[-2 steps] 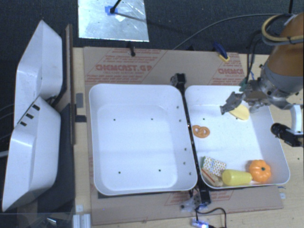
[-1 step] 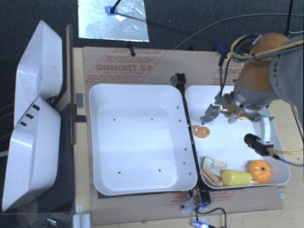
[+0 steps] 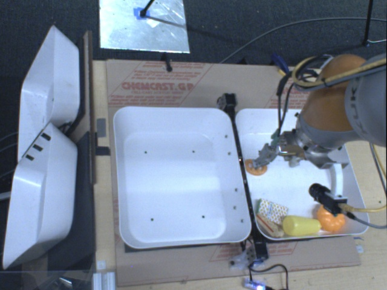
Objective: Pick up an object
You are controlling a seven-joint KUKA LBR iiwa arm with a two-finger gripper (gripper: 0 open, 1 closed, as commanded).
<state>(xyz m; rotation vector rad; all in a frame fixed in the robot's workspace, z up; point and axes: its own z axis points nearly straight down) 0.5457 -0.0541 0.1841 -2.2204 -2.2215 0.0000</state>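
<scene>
1. I am watching the grey arm with the orange band reaching in from the right and hanging over the right-hand shallow white bin.
2. I am seeing the end effector pointing down and left, its tip sitting just above a small flat orange round disc near the right bin's left wall.
3. I am reading the metal fingers as very near the disc's upper edge, but I cannot tell whether they are apart or together, nor whether they are touching the disc.
4. I am noting that the disc is lying on the bin floor, close to the dark divider strip running between the two bins.
5. I am seeing a cluster of things along the right bin's near edge: a patterned flat packet, a tan stick-like piece beside it, a yellow rounded plastic piece and an orange rounded fruit-like object.
6. I am seeing a black cylindrical part of the arm's tooling hanging just above the orange fruit-like object, with a cable trailing off right.
7. I am seeing the left-hand shallow white bin sitting on the brown cardboard-covered surface.
8. I am noting two spare white bins leaning at the far left, and a shiny metal sheet lying beyond the surface.
</scene>
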